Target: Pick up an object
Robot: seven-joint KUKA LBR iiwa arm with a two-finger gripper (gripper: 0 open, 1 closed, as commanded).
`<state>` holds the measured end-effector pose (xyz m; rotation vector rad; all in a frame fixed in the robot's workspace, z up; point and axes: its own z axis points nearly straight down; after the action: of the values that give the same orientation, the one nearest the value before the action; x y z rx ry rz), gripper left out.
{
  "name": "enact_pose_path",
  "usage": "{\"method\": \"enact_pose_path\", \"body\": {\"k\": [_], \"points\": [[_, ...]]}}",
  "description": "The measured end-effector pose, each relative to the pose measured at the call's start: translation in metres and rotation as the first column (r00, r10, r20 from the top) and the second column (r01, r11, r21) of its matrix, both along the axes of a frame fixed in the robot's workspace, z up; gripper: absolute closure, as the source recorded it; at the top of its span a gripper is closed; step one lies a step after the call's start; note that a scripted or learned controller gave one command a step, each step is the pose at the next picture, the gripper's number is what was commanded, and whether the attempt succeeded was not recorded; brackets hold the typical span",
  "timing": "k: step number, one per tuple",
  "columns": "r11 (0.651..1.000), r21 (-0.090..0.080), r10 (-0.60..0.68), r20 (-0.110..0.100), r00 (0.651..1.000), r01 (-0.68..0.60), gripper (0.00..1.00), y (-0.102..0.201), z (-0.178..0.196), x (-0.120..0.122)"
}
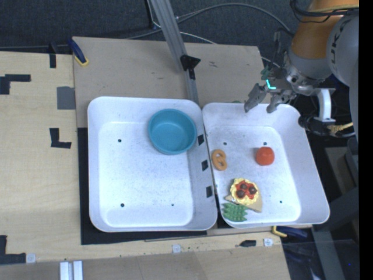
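Observation:
My gripper [262, 104] hangs over the far edge of the right bin [303, 174], its two fingers spread apart and nothing between them. Below it in the right bin lie a red tomato-like ball [264, 156], a small brown pretzel [219, 159], a toy pizza slice [245, 192] with red toppings, and a green leafy piece [234, 212] at the near edge. The tomato sits closest to the gripper, a good way nearer the camera. A blue bowl [171, 131] rests in the far part of the left bin [116, 179].
A slanted grey metal pole [175, 39] crosses from the top down to the gap between the bins. Cables run behind the bench. A yellow clip [80, 57] sits at the board's far left corner. Black tape marks lie on the bench at left.

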<state>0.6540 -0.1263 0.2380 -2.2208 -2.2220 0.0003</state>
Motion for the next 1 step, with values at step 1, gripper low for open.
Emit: {"method": "enact_pose_path", "body": {"k": [1], "points": [[1.0, 0.0, 0.0, 0.0, 1.0, 0.0, 0.0, 0.0, -0.0001, 0.0]]}}
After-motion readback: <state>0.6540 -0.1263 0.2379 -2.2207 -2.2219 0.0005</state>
